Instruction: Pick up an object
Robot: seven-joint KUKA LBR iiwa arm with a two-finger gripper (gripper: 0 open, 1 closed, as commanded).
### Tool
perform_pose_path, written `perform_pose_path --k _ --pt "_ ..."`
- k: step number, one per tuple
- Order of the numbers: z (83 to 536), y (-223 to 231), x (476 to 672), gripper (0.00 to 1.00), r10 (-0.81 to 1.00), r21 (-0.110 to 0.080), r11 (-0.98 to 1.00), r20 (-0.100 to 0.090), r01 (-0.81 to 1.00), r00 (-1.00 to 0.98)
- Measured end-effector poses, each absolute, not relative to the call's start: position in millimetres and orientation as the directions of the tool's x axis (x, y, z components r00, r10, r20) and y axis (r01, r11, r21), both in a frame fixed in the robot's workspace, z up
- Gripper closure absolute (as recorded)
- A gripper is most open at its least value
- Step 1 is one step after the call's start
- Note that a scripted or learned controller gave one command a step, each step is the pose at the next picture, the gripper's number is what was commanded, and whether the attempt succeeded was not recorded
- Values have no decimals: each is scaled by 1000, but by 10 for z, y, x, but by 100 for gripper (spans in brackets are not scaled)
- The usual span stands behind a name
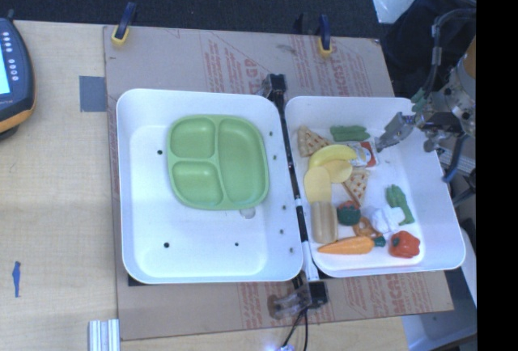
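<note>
The right white bin (429,171) holds several toy foods: a green pod (349,133), a yellow banana (332,155), a pale yellow slice (316,183), a waffle wedge (309,140), a green pepper piece (398,204), a red tomato (405,244), an orange carrot (350,246) and a tan bread stick (324,222). My gripper (395,131) hangs over the bin's upper right part, just right of the green pod and a small red-and-white piece (368,154). I see nothing held in it.
The left white bin (137,204) bears a light green divided plate (218,161). A black hinge strip (290,179) runs between the bins. Blue-and-yellow clamps (123,26) (324,38) sit at the board's far edge. A handheld pendant (12,74) lies at far left.
</note>
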State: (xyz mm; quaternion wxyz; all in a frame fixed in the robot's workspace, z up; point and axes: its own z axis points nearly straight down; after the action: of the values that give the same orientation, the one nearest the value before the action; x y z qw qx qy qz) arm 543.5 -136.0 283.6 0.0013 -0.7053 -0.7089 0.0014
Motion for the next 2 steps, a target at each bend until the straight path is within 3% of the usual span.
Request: perform_pose_path --k 1,2 --pt "900 -1481 5488 0 1000 -17 5 3 1000 -5" --pt "1097 -1509 5520 100 1000 -6 5 -1 1000 -5"
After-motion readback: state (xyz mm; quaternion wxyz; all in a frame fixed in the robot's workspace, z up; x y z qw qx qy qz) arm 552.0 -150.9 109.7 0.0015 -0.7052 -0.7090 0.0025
